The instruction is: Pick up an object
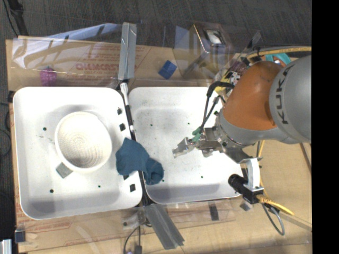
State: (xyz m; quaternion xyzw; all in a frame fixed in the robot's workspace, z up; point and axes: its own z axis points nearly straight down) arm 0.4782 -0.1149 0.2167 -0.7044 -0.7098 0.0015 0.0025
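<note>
Nearest, draped over the wall between the two bins: blue cloth (pixel 136 162), probably the easiest target. Just to its right, low above the bare floor of right bin (pixel 159 102): gripper (pixel 180 148), with nothing seen inside; open or closed, impossible to tell. Further left, in left bin (pixel 26 142): white bowl (pixel 83 141) and small grey piece (pixel 63 170). Farthest, beyond the bins: blue cube (pixel 167 69). Possible failures: closing here on air only, or catching one loose fold of cloth and losing it against the wall.
</note>
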